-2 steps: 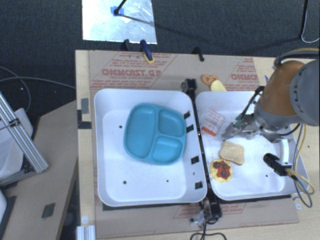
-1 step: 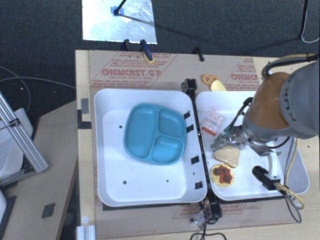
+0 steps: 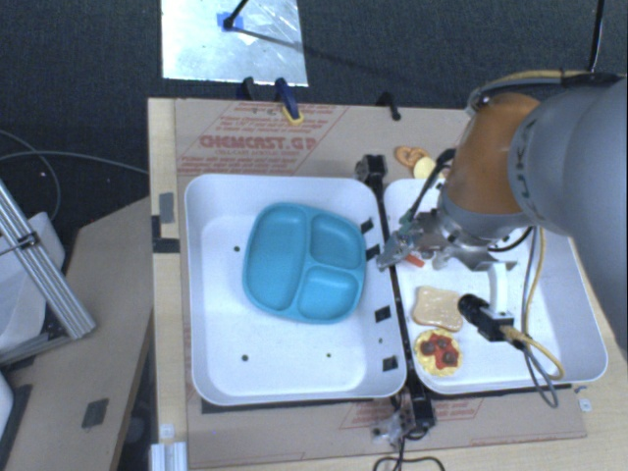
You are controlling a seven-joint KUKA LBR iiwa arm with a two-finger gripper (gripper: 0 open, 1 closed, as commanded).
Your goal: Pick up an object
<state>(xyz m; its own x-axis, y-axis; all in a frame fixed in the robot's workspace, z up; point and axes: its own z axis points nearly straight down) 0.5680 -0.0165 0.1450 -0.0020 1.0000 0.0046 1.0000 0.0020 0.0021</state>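
My gripper (image 3: pixel 404 248) hangs low over the left part of the right bin (image 3: pixel 587 359), close to the divider between the bins. A small red thing (image 3: pixel 418 260) shows just beneath it; whether it is touched I cannot say. A slice of toast (image 3: pixel 437 307) lies in the bin just in front of the gripper, and a round piece with red topping (image 3: pixel 439 352) lies nearer still. The grey arm with its orange band (image 3: pixel 491 160) covers the bin's back part.
A blue divided plate (image 3: pixel 302 262) lies in the left bin (image 3: pixel 218 363). An orange item (image 3: pixel 409 155) and a yellow item (image 3: pixel 424 169) sit at the back edge of the right bin. A black and yellow cable (image 3: pixel 525 346) loops over the right bin's front.
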